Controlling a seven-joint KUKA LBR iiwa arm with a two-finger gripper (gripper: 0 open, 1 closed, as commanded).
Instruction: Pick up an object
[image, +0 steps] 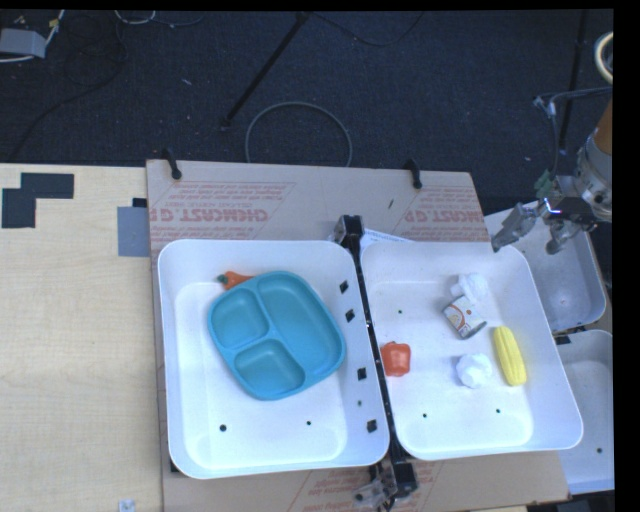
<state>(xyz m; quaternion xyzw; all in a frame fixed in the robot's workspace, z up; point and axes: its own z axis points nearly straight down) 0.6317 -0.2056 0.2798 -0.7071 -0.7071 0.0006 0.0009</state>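
The left bin carries a blue divided plate, an orange piece peeking from under its far-left edge. The right bin holds the candidates: yellow corn near its right wall, a small carton, an orange pepper by the divider. The gripper hovers off the far-right corner, jaws spread, carrying nothing.

Two bins side by side, centre of frame. Left bin: divided plate in its upper middle; small item just behind plate's upper-left edge, partly hidden, identity unclear. Right bin: pepper-like piece at left, near the divider; small carton upper middle; corn cob right; crumpled lump just left of cob. Gripper upper right of frame, beyond right bin's far corner.
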